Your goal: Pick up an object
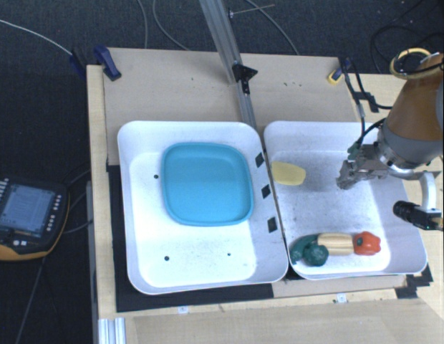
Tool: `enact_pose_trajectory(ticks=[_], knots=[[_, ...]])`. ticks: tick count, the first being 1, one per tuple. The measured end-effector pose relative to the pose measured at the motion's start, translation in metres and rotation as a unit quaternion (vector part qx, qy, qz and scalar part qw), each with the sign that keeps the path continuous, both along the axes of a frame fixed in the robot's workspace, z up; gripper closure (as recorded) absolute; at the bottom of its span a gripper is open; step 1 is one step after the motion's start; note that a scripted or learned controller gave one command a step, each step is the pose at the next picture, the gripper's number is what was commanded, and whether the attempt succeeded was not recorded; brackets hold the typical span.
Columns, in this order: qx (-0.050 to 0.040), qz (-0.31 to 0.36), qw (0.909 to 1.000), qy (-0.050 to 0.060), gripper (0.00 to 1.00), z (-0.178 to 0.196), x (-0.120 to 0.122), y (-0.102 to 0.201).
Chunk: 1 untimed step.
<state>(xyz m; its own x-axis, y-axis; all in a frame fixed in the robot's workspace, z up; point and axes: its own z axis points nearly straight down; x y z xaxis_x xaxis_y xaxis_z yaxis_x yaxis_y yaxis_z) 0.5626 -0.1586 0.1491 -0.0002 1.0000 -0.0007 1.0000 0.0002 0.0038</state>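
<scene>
Grey metal two-finger gripper (349, 178) hovers right of frame, grip unclear. Step: reaching. Next: drop onto soft yellow lump (288, 173) leftward.

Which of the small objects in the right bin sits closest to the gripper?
The pale yellow piece, lying alone near the bin's left wall, level with the gripper. The green, tan and red objects sit in a row along the near edge, farther away.
</scene>
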Motion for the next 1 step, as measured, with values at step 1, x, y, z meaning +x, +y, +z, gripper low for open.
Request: enact_pose_trajectory(ticks=[1], knots=[[-0.0003, 0.000, 1.0000, -0.001, 1.00, 0.0574, -0.0058, -0.0062]])
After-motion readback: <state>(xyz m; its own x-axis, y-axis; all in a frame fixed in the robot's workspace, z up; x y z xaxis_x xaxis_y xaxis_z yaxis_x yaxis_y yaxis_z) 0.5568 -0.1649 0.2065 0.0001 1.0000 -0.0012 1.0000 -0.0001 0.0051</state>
